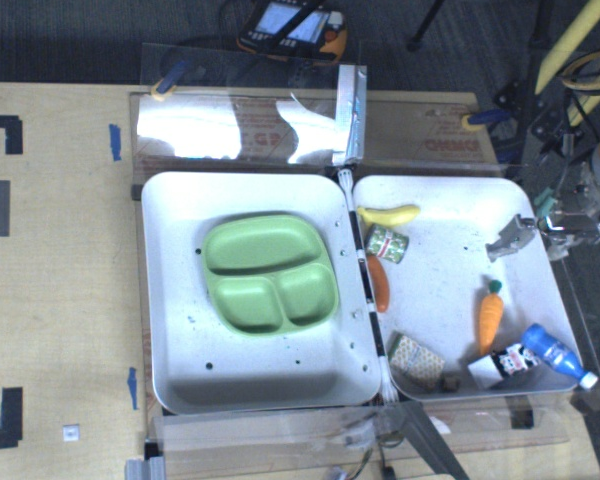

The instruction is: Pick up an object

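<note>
**Claw at right bin's edge, nothing taken yet**

Camera view: the metal claw (510,236) sits at the right rim of the right-hand shallow white bin (450,193), well apart from any object; whether it is apart or together I cannot tell.

Candidates all lie in that bin. A yellow plastic banana (388,214) touches a small green-labelled can (387,245) by the dividing wall, awkward to reach. An orange toy carrot with green top (490,315) lies alone mid-bin, likely the easiest pick. A blue-capped white bottle (533,356) rests against the near wall.

The left white bin (170,268) holds a green compartment tray (270,271).
</note>
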Tool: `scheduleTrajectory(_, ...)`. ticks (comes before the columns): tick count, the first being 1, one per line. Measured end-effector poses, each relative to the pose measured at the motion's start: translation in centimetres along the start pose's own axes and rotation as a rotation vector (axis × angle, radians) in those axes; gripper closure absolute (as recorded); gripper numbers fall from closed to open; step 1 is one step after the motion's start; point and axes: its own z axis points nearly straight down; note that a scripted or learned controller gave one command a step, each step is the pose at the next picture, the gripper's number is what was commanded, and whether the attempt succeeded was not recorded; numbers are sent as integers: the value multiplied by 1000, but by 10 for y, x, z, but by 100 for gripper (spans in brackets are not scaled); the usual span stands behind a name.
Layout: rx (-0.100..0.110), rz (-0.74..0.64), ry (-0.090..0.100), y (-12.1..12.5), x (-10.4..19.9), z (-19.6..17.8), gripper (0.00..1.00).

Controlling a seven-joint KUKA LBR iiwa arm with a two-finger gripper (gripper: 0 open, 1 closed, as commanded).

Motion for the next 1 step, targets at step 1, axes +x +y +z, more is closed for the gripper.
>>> scheduleTrajectory(1, -1, 243, 8, 10, -31, 160, 0)
